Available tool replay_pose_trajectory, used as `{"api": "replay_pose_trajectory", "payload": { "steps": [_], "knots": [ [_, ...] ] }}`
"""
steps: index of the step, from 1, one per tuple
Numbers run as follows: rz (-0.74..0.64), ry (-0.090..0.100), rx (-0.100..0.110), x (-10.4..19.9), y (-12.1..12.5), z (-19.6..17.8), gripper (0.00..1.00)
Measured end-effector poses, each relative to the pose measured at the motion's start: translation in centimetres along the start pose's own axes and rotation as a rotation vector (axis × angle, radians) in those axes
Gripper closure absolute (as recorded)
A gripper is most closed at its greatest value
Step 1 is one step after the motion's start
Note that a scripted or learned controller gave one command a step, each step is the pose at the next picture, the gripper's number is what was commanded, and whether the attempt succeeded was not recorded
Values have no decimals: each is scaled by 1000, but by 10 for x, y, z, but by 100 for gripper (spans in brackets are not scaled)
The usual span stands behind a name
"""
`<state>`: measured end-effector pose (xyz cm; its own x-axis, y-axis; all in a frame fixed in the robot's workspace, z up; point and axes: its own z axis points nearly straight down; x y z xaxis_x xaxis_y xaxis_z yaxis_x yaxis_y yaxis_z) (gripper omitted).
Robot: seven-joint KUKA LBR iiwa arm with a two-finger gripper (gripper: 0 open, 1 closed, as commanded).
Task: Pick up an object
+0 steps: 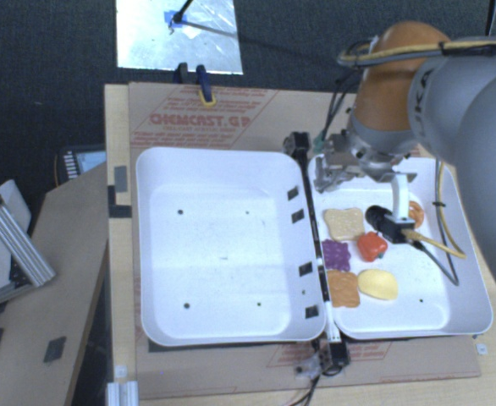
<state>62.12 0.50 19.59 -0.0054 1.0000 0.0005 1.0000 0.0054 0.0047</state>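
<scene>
You have nothing picked up yet. The gripper (337,174) hangs low over the right bin's (451,311) far left corner; whether it is apart or together, you cannot tell. The toast slice (344,222) lies just below it, untouched; the grasp remains.

Hand (334,176) over right bin (451,311) w/ toys.

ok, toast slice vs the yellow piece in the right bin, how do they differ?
The toast slice is tan with a darker crust edge, flat and squarish; the yellow piece is plain yellow, rounded and oval. The toast slice lies in the far part of the right bin, just under the gripper; the yellow piece lies nearer the front rim. Both are small toy foods.
</scene>
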Motion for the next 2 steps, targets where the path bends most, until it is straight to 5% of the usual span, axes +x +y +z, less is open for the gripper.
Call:
{"api": "replay_pose_trajectory", "payload": {
  "steps": [1, 2],
  "knots": [
    [8, -1, 0, -34, -46, -61, 100],
    [-8, 4, -6, 53, -55, -138, 100]
  ]
}}
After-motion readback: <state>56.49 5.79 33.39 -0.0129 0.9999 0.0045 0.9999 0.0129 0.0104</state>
